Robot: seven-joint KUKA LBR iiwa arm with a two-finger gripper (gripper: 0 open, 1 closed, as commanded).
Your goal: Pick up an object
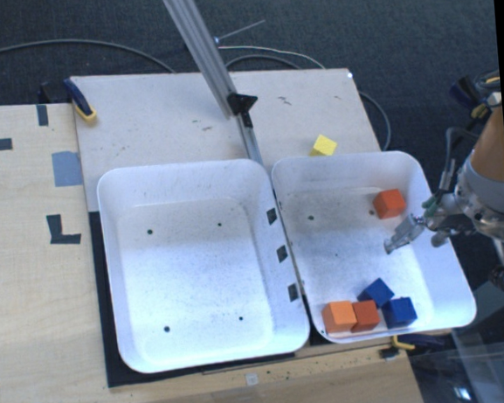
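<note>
Just beside the tool [402,237], up-left, an orange block [389,203].

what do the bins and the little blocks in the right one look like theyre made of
Bins: probably thin moulded plastic, glossy white, with rounded rims and corners and dark speckling on the floors. Orange blocks and blue blocks: solid matte colour with crisp edges, possibly painted wood or foam; the view can't settle which.

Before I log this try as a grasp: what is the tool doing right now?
Tool: over the right bin, just below the orange block; nothing seen in it; open or shut cannot be told.
</note>
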